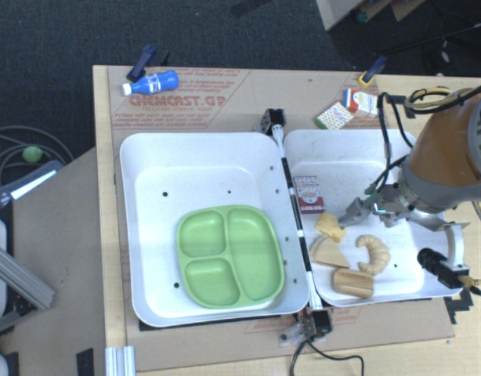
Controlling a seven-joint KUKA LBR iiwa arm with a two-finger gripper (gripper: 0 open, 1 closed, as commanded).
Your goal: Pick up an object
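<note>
Gripper [356,210]: low in the right bin [334,149]; fingers spread apart, nothing between them.
Nearest target: cheese wedge [329,225], just beside the fingertips, placing it first in reach.
Other objects: croissant [373,253], tan block [352,283], flat wedge [328,252], small carton [308,193] against the divider.
Left bin [201,159]: holds a green divided plate [228,254].
Judged step: approach, before closing.
</note>
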